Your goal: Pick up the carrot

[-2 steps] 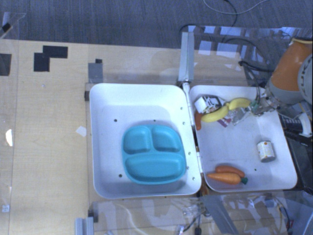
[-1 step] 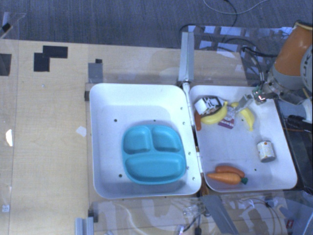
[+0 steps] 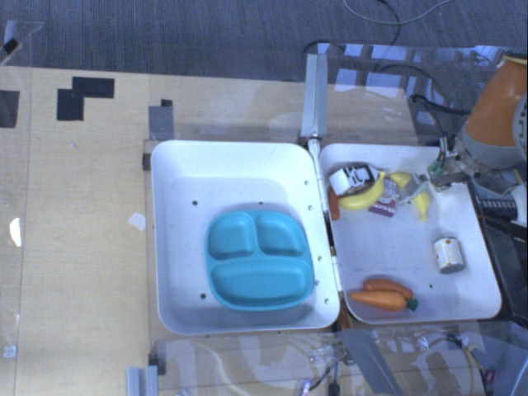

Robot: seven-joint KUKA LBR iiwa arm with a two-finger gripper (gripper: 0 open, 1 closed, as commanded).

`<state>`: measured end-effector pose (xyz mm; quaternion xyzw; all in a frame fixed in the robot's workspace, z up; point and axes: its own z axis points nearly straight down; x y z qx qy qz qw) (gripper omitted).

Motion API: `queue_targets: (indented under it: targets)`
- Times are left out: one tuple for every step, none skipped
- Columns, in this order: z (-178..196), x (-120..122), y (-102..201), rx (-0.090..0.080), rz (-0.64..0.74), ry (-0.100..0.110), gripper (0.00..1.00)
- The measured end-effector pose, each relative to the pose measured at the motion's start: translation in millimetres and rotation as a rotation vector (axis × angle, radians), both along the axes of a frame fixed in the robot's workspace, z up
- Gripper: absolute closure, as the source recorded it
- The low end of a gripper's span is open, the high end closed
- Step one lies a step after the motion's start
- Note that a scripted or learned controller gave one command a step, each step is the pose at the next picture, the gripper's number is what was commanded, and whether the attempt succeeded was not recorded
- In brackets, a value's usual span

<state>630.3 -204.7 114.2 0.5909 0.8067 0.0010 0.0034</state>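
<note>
**A:** What is sitting on the bench?

**B:** Two shallow white bins are lying side by side, seen from above at a slant. The left bin (image 3: 177,221) is holding a blue divided plate (image 3: 260,258) with three compartments. The right bin (image 3: 483,291) is holding several small things.

**A:** Where is the arm?

**B:** The grey arm, with its orange band (image 3: 497,110), is reaching in from the right. Its gripper (image 3: 437,176) is hovering over the far right part of the right bin. Whether its jaws are released or clenched, I cannot tell; they are too small and blurred. Nothing is visibly sitting between them.

**A:** And the carrot?

**B:** The carrot (image 3: 381,300) is lying flat near the bin's near edge, well apart from the jaws, towards the viewer and to their left. Its green tip is pointing right. A second orange piece (image 3: 388,286) is lying just behind it, touching it.

**A:** What is lying closer to the jaws?

**B:** A yellow banana (image 3: 365,196) is curving to the left of the jaws, beside a white and black packet (image 3: 353,175) and a small purple item (image 3: 382,207). A smaller yellow piece (image 3: 421,204) is lying just below the jaws. A small white can (image 3: 449,254) is resting on its side on the viewer's side of the jaws, between them and the carrot's end of the bin.
</note>
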Motion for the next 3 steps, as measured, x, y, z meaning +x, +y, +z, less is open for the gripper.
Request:
queue_targets:
  targets:
    - [80, -36, -1, 0.0, -0.022, -0.002, 0.0]
    - [-25, -79, -1, -0.003, 0.258, -0.005, 0.0]
    - [-26, 15, 0, -0.003, 0.437, -0.001, 0.0]
